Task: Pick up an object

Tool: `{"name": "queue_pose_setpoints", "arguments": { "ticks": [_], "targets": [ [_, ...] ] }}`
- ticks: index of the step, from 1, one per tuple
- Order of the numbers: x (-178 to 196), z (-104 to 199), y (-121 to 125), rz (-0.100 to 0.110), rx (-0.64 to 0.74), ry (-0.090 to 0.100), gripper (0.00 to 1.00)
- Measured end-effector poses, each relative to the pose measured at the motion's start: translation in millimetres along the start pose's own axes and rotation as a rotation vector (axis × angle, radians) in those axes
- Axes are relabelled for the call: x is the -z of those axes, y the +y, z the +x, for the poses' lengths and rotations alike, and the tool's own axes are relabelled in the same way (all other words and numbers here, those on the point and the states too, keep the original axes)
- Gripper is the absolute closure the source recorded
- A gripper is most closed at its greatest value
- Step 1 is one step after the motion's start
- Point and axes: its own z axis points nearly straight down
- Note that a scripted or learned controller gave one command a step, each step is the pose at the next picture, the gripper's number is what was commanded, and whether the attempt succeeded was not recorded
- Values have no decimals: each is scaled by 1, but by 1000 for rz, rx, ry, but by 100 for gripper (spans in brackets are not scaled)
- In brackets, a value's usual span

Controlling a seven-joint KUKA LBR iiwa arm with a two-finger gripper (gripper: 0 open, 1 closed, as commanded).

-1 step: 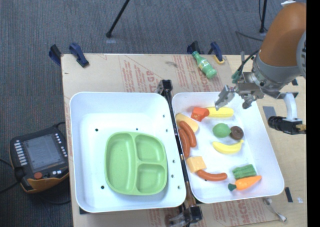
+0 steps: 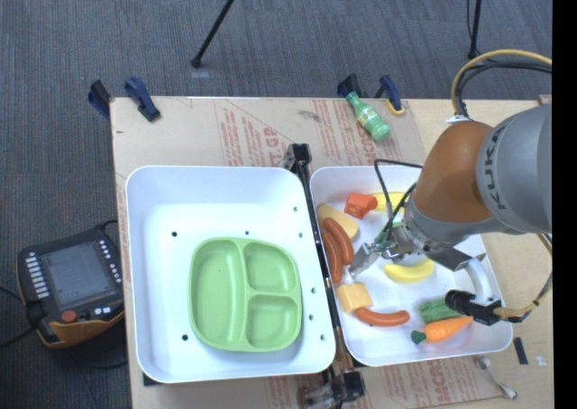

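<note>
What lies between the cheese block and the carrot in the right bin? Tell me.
A red sausage lies on the bin floor between the yellow cheese block and the carrot, as the camera view shows. A green vegetable sits just above the carrot.

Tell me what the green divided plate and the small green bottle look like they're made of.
The green divided plate looks like moulded plastic, matte, uniformly coloured with soft rounded ridges. The small green bottle on the board is probably glossy plastic, judging by its bright highlights; too small to be sure.
</note>
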Motion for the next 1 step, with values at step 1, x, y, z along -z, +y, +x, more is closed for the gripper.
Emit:
{"name": "queue_pose_setpoints", "arguments": {
  "ticks": [1],
  "targets": [
    [102, 43, 65, -5, -45, -2, 0]
  ]
}}
